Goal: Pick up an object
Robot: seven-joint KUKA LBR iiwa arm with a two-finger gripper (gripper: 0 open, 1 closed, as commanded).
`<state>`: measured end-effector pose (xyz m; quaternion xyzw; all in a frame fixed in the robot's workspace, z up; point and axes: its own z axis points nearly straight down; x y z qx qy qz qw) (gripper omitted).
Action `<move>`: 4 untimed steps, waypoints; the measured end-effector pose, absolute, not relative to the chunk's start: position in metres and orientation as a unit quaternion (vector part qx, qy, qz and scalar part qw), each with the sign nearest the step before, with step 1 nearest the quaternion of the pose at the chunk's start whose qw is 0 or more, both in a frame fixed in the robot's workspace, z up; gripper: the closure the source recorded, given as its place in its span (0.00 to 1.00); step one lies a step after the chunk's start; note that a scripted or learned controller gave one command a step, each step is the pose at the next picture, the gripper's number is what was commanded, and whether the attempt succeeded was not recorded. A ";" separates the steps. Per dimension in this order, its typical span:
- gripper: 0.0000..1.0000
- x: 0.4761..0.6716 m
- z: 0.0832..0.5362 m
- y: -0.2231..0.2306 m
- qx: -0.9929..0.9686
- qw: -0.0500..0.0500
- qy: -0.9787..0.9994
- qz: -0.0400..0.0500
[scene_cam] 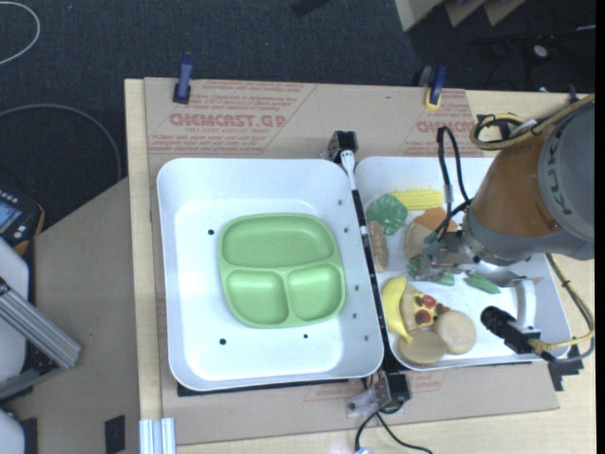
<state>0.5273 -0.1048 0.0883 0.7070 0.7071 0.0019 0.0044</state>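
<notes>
Down in the right bin point(558, 334), the gripper point(437, 259) hangs low among the toy food near the bin's middle; whether it grips anything cannot be told. A banana point(393, 306), pizza slice point(423, 308) and corn cob point(417, 198) lie around it. The left bin point(189, 197) carries a green divided plate point(281, 269).

We see two bins side by side: plate point(282, 269) in left bin point(180, 253); banana point(393, 307), corn point(417, 199) in right bin point(378, 170); gripper point(437, 259) over right bin.
</notes>
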 end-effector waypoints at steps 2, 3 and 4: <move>1.00 0.486 0.184 -0.023 0.706 -0.004 0.708 -0.001; 1.00 0.535 0.185 0.033 0.705 0.001 0.709 0.002; 1.00 0.520 0.169 0.143 0.703 -0.002 0.711 0.000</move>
